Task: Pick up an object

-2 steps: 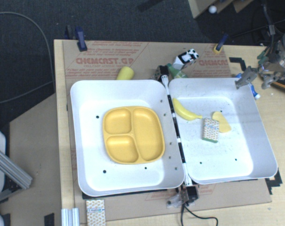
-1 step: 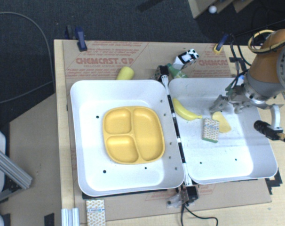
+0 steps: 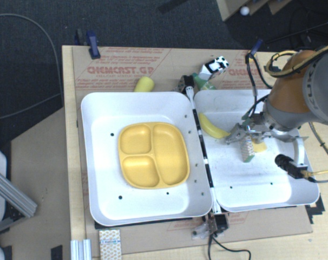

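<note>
arm's down in the right bin [image 3: 261, 196] with the gripper [image 3: 247, 145] over a small pale object [image 3: 248, 150], banana [image 3: 211, 127] just left, can't tell the grip, looks mid-grab so next is a lift

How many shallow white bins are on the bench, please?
2. One shallow white plastic bin is on the left and holds a yellow divided plate. The other white bin is on the right, under the gripper.

Two bins [image 3: 99, 112] — one plate [image 3: 153, 155], one banana [image 3: 211, 127]
</note>
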Robot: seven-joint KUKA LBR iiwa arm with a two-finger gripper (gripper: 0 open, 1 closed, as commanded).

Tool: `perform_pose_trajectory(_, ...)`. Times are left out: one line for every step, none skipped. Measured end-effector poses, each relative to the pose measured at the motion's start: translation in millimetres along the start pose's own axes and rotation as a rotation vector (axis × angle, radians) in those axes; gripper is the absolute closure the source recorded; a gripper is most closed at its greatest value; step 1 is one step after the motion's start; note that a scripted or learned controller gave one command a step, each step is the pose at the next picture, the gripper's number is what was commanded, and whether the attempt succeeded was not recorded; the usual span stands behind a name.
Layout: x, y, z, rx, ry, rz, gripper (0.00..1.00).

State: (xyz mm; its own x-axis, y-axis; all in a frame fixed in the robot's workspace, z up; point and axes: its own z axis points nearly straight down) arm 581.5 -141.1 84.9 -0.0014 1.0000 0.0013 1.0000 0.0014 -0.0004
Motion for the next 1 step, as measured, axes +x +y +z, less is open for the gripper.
perform_pose_trajectory(0.5,-23.2,-0.2,0.000,-0.001,0.002,0.00)
